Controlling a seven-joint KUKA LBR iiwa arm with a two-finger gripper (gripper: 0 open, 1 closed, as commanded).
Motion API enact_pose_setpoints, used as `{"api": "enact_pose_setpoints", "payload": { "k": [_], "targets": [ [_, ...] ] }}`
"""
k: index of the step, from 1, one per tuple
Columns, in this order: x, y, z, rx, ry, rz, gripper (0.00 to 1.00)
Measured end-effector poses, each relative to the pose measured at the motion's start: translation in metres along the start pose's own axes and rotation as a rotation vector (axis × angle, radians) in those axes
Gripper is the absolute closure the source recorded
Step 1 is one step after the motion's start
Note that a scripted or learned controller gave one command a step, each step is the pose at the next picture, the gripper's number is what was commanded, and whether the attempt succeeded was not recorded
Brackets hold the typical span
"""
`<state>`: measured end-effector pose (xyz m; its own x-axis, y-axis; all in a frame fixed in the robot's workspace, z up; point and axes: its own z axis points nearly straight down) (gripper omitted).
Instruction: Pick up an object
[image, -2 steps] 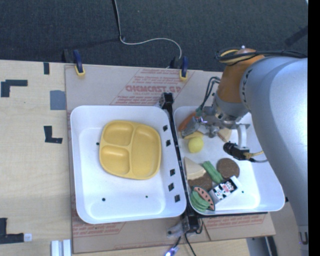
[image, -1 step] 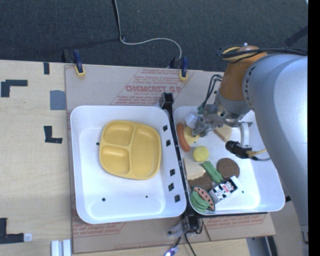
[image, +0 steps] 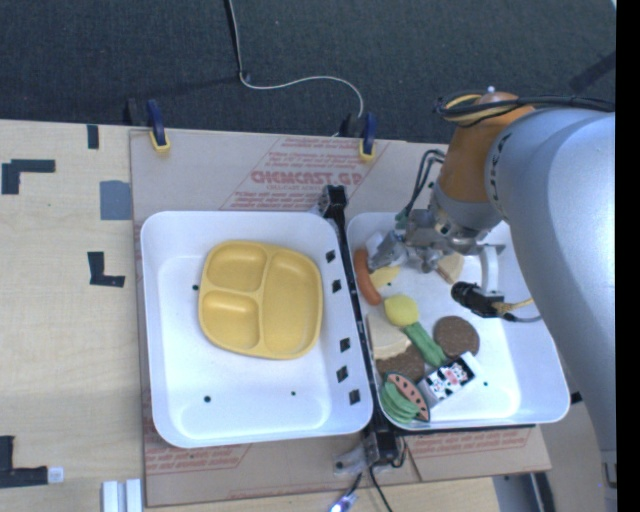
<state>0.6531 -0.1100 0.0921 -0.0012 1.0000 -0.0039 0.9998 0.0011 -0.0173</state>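
The watermelon slice toy (image: 403, 397) lies at the near edge of the right bin (image: 530, 380). The gripper (image: 408, 246) hangs over that bin's far end, directly above a pale yellow piece (image: 385, 275). The orange carrot-like stick (image: 366, 276) lies just left, long axis running near-to-far. Gripper state: cannot be determined.

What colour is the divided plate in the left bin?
Yellow. The plate shows best in the camera view.
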Motion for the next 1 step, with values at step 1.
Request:
{"api": "enact_pose_setpoints", "payload": {
  "k": [1],
  "targets": [
    [0.0078, -0.0800, 0.0086, -0.021, -0.010, 0.010, 0.00]
  ]
}}
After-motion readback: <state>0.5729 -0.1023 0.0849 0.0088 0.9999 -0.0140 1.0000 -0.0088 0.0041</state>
